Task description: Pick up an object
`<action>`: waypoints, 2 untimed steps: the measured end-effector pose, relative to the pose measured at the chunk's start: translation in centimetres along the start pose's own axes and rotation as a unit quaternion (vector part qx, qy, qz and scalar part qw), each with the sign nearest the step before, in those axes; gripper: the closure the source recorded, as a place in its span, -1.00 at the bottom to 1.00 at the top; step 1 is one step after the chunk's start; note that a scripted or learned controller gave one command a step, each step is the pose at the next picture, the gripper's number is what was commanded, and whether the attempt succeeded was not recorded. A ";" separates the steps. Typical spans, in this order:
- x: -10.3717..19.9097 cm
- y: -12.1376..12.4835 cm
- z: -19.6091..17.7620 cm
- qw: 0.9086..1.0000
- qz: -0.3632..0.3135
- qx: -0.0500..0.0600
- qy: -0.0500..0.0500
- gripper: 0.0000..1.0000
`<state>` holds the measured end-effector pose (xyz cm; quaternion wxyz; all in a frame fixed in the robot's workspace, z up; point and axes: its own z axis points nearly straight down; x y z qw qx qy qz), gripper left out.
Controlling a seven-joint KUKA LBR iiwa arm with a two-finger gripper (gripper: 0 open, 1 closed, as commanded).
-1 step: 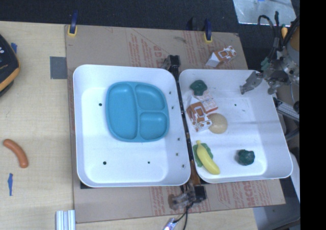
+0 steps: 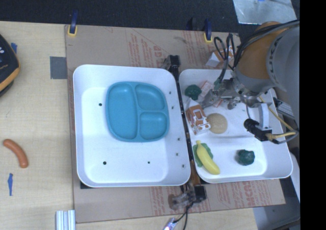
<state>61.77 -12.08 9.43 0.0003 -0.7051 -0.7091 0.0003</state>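
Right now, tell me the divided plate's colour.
Light blue divided plate, clearest in the camera view.

Claw (image 2: 220, 97) fingertips hidden among wrist cables; arm (image 2: 277, 55) cut off right.

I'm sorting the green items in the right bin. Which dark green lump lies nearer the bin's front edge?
The dark green lump right of the banana. The other green lump sits at the bin's far left corner, beside the gripper.

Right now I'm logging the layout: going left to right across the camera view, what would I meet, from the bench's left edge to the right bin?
Sausage → blue plate in the left bin → banana → tan ball → dark green lump, all three in the right bin.
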 end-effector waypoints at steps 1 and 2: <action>1.7 3.8 0.2 1.000 0.001 0.002 0.000 -1.00; 1.6 3.9 -0.8 1.000 -0.001 0.002 0.000 1.00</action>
